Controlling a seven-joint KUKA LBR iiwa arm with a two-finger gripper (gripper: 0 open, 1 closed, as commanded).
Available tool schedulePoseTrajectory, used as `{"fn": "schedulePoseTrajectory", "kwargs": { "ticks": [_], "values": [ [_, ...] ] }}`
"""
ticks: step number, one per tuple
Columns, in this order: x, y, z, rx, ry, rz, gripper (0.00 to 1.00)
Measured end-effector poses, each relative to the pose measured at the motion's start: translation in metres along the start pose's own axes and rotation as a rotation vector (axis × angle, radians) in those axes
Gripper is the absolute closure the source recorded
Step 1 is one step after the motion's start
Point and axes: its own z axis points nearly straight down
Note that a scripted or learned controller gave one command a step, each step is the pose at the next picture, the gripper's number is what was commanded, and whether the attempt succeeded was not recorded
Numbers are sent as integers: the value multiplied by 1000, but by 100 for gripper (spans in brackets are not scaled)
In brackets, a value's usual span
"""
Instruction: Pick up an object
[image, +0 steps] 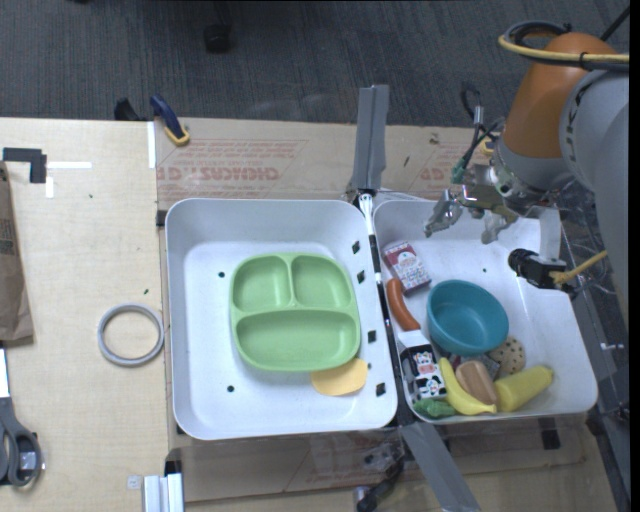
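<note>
My gripper hangs over the back of the right bin, open, its two metal fingers spread apart with nothing between them. Just in front of it and to the left lies a small red box. An orange sausage lies along the bin's left wall. A teal bowl sits in the middle. At the front are a black-and-white carton, a banana, a tan bun, a yellow block and a speckled ball.
The left bin holds a green divided plate and a flat yellow piece at its front. On the bench to the left lie a grey ring and scissors. The grey arm fills the upper right.
</note>
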Motion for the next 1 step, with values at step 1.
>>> {"fn": "schedulePoseTrajectory", "kwargs": {
  "ticks": [1],
  "values": [
    [-18, -21, 95, -7, 1, 15, 0]
  ]
}}
